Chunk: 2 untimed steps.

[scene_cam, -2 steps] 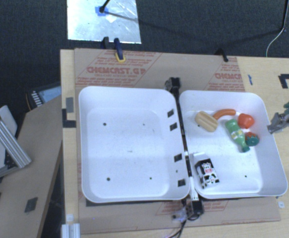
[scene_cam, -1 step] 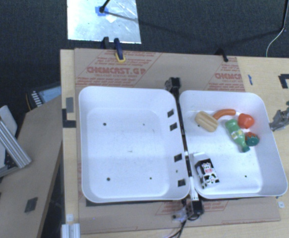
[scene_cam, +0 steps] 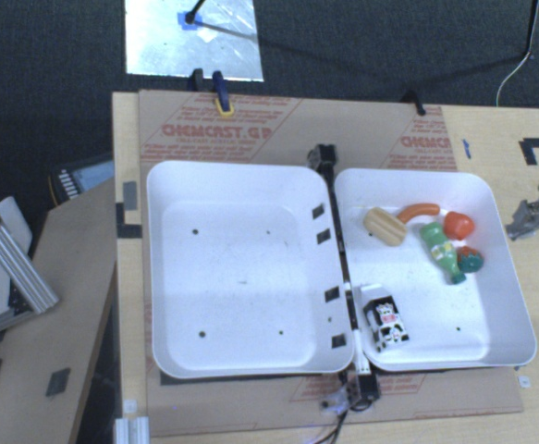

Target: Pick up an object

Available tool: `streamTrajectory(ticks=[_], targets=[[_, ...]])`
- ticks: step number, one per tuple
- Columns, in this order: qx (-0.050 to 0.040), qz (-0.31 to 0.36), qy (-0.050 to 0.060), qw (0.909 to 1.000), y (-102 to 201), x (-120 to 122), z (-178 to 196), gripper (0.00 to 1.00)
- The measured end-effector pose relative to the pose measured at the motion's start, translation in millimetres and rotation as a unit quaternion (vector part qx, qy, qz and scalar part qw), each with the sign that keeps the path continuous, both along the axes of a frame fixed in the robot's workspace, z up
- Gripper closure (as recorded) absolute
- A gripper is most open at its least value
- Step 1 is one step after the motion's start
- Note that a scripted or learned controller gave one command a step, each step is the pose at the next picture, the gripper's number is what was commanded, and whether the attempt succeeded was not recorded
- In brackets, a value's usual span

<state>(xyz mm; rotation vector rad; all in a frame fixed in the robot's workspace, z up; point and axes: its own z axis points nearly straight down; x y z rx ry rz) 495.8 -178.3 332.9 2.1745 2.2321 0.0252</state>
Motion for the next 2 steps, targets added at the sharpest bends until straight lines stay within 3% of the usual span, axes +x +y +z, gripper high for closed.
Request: streamTrajectory(ticks=[2], targets=[[-0.0006, 0.005, -0.003, 1.0, 0.5, 2.2, 21.7, 1.0]])
